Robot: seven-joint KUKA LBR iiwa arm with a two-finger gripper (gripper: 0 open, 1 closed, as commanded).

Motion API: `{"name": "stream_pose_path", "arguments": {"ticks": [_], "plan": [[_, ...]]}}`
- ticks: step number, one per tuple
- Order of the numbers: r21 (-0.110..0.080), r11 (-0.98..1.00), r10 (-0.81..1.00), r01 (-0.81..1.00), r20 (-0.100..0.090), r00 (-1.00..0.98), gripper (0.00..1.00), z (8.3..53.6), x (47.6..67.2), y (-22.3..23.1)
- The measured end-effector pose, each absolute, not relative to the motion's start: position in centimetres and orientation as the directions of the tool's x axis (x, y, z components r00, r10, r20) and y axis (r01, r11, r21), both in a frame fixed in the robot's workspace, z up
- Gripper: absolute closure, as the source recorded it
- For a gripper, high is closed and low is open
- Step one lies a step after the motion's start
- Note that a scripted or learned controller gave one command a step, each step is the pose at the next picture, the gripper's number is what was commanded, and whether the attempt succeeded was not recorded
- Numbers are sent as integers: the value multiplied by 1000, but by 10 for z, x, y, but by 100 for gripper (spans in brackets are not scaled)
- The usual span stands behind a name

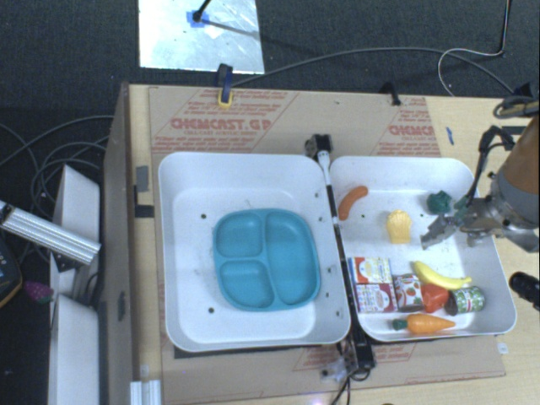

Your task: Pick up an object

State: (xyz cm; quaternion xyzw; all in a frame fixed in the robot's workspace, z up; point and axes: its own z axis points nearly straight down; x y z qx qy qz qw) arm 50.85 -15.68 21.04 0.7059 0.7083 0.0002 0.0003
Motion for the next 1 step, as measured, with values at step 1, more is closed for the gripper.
{"name": "stream_pose_path", "arguments": {"ticks": [1], "plan": [[0,4,1000,1000,1,-4,0,87,572,-110]]}}
